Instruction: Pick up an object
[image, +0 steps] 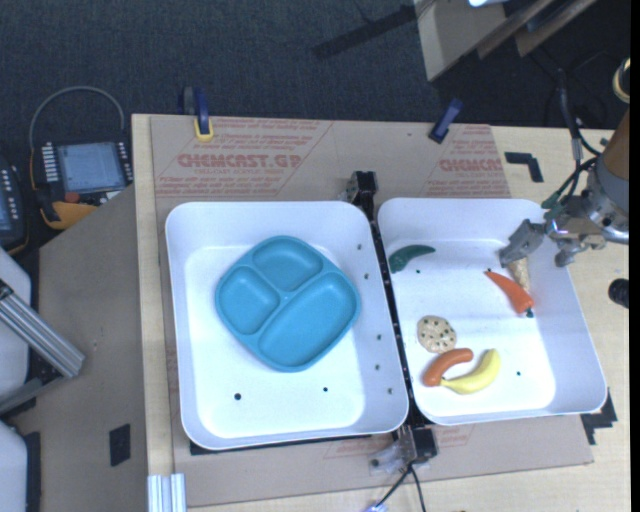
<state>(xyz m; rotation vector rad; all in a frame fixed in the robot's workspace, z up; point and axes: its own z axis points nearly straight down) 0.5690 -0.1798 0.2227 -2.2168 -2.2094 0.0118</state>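
Note:
My gripper (545, 247) hangs over the far right part of the right bin (560, 395), its fingers spread open with nothing between them. Just below its left finger (520, 244) lie a small beige piece (519, 271) and an orange carrot (511, 290). A green pepper (410, 256) rests at the bin's far left. Toward the front lie a round cookie (436, 332), a red sausage (446, 366) and a yellow banana (477, 373), the last two touching.
The left bin (200, 400) holds a blue divided plate (288, 301). A black clamp (362, 187) sits between the bins at the back. Cables (572, 120) run down to the arm at the right edge.

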